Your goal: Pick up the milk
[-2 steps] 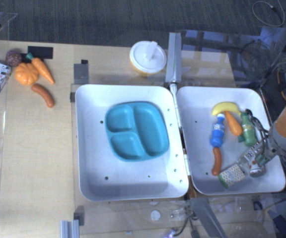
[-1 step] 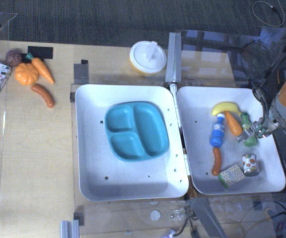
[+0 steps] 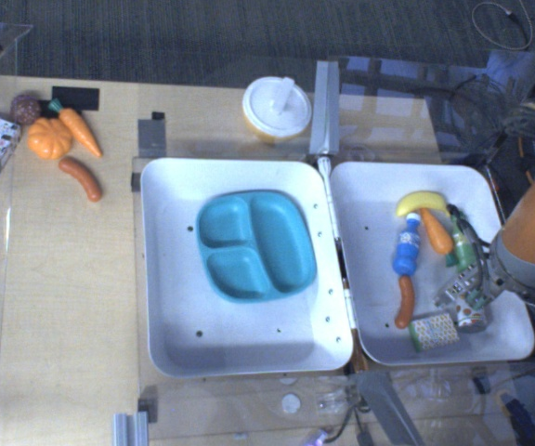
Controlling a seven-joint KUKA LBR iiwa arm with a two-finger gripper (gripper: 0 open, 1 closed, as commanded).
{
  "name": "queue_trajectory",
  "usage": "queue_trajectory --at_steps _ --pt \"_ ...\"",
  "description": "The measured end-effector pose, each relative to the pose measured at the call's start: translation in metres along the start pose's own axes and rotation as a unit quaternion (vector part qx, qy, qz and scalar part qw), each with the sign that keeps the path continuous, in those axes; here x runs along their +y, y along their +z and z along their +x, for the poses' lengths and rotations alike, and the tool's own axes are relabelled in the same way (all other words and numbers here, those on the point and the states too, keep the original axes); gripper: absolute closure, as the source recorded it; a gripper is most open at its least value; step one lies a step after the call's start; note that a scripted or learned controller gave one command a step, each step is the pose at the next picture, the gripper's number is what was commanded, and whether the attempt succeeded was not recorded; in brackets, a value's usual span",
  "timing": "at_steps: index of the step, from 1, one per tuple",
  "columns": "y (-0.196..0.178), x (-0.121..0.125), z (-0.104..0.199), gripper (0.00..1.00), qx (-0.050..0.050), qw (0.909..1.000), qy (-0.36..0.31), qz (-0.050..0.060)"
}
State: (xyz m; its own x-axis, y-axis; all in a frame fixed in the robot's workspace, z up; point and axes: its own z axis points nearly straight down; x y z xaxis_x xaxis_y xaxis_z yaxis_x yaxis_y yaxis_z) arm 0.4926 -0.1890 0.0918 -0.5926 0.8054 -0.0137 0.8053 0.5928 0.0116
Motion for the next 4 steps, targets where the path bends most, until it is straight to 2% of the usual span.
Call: queue_trajectory --at_steps 1,2,3,4 --pt "-0.091 0.039 0.058 1.00 0.005 0.9999 0.011 0.004" --pt "-0.148 0.083 0.100 1.00 0.005 0.9997 0.023 0.004" --pt "-0.093 0.101 0.130 1.00 0.006 0.9990 0.044 0.005" --pt "-0.188 0.150 0.206 1.00 0.006 0.9756 -0.220 0.001"
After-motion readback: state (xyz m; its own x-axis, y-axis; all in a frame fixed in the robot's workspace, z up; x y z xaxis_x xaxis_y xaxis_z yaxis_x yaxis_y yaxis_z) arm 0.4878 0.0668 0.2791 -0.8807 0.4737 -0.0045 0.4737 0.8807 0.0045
